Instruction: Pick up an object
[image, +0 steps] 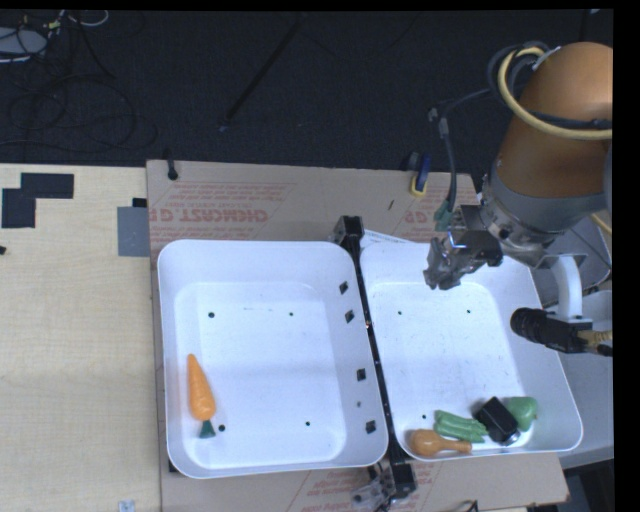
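An orange toy carrot (200, 389) with a green stub lies at the lower left of the left bin (255, 262). In the right bin (470, 340), near the front right corner, sit a green pod-shaped toy (459, 425), a black block (497, 419), a green rounded piece (522, 408) and an orange-tan pear-shaped toy (437, 443). My gripper (446, 268) hangs over the back edge of the right bin, far from those objects. Nothing shows between its fingers.
A black divider strip (362, 340) runs between the two bins. Both bins rest on a cardboard sheet (300, 200). A black cylindrical fixture (545, 329) juts in at the right rim. Cables hang from the arm above the gripper.
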